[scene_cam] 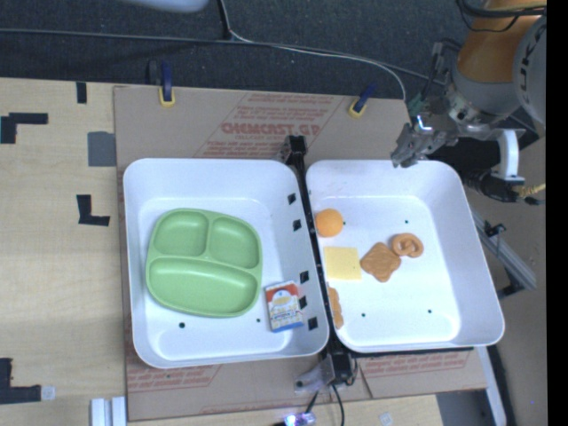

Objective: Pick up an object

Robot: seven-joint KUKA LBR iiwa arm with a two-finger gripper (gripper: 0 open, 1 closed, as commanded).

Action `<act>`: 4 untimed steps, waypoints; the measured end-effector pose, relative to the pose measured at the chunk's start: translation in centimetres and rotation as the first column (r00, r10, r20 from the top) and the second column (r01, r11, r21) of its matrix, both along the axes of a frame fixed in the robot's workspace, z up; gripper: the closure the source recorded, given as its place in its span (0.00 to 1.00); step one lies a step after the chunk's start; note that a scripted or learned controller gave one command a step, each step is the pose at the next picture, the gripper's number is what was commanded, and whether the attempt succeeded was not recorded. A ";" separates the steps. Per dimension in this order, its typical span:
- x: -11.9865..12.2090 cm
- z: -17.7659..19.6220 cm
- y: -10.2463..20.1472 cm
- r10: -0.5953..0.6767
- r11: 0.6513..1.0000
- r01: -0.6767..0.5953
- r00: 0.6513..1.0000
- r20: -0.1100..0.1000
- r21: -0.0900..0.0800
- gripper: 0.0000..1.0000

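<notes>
Well below-left of the hand [410, 152], an orange ball [329, 223].

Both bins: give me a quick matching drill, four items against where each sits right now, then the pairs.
Items:
1. green tray
2. orange ball
3. small carton
4. gripper

Places:
A. above the right bin's far rim
B. left bin, middle
C. right bin, near the divider
D. left bin, near right corner

Pairs: 1-B, 2-C, 3-D, 4-A
</notes>
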State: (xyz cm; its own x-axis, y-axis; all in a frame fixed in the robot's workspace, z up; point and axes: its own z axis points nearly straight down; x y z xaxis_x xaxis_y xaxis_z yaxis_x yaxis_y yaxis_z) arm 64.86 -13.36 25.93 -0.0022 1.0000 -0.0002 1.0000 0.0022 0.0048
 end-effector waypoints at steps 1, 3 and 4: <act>-0.4 -1.3 6.2 0.004 1.000 -0.004 1.000 -0.007 0.001 1.00; -1.5 -3.8 16.7 0.004 1.000 -0.004 1.000 -0.009 0.001 1.00; -2.3 -3.5 22.1 0.005 1.000 -0.005 1.000 -0.007 0.002 1.00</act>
